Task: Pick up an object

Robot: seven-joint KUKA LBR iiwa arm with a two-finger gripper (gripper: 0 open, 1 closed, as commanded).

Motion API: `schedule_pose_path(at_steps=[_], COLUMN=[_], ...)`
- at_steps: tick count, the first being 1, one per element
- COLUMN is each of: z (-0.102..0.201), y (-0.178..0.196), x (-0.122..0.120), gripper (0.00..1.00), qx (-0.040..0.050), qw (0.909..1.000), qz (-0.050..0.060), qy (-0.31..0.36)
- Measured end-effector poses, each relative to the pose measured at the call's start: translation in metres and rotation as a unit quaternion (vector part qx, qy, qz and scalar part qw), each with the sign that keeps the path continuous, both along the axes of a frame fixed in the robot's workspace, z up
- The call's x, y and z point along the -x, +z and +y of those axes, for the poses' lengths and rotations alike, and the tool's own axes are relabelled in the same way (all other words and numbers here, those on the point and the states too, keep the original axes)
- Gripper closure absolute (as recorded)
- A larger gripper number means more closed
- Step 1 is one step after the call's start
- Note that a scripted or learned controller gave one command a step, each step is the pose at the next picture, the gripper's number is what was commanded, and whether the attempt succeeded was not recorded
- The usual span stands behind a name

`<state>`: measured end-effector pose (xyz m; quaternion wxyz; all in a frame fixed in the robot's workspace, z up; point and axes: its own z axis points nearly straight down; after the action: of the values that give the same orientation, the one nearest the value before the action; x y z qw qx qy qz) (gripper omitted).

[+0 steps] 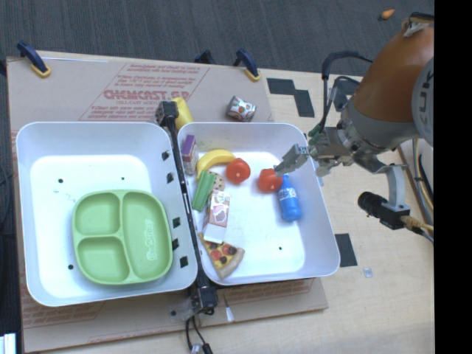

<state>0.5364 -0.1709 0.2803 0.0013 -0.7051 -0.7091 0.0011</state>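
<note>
Camera view: two white bins side by side on the bench (346, 198). Left bin (44, 146) holds one green divided tray (122, 236), three sections. Right bin (313, 231) holds the clutter: one banana (214, 158), two red tomato-like pieces, one (237, 171) beside the banana and one (268, 180) further right, one blue bottle (289, 201) with a white label lying on its side, one green stick-shaped item (203, 190), one small printed carton (220, 210), one pizza slice toy (222, 256), one small purple item (189, 147) at the left wall.

Arm comes in from the right over the bin's right rim. Pincer (290, 161) sits low at the bin's upper right, tips just beside the right tomato, bottle directly below it. Can't tell whether its fingers are open or closed, nothing visibly between them.

Outside the bins: one crumpled can-like item (241, 109) on the cardboard sheet (110, 87), one yellow thing (179, 112) near the bins' junction, three blue-and-yellow clamps along the back edge.
</note>
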Motion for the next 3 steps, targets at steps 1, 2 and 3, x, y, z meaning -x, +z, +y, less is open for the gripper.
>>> schedule_pose_path(at_steps=[1,2,3], z=[0.023,-0.016,-0.015], y=[-0.146,-0.189,-0.179], x=[0.020,0.055,0.054], gripper=[0.00,0.00,1.00], qx=[-0.0006,-0.0003,-0.0003], qw=[1.0000,1.0000,1.0000], qz=[0.002,0.001,0.001], qy=[0.001,0.000,0.004])
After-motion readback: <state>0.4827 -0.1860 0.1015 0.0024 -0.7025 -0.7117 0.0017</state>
